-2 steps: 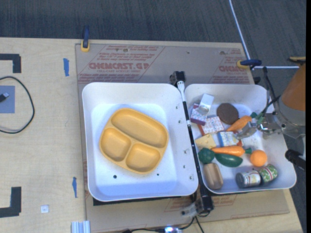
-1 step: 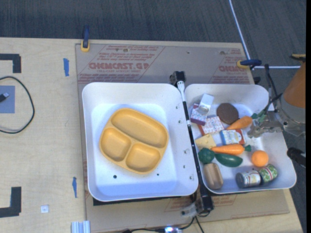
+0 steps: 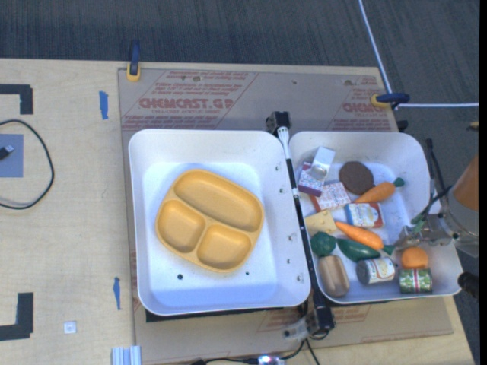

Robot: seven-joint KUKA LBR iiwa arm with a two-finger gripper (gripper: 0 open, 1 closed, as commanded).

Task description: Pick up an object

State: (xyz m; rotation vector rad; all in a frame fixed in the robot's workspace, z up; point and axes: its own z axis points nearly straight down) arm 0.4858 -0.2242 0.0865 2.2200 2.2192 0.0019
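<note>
Gripper (image 3: 421, 233) sits low at the right edge of the right bin (image 3: 417, 144), just above a small orange fruit (image 3: 415, 258) — whether it is spread or pinched cannot be told. Green-labelled can (image 3: 415, 281) lies in the near right corner, with a second can (image 3: 377, 270) beside it. Two carrots: one (image 3: 360, 236) mid-bin, one (image 3: 377, 192) toward the far side next to a brown round disc (image 3: 356, 177). Left bin (image 3: 144, 204) carries a yellow three-compartment tray (image 3: 209, 219), centred.
</note>
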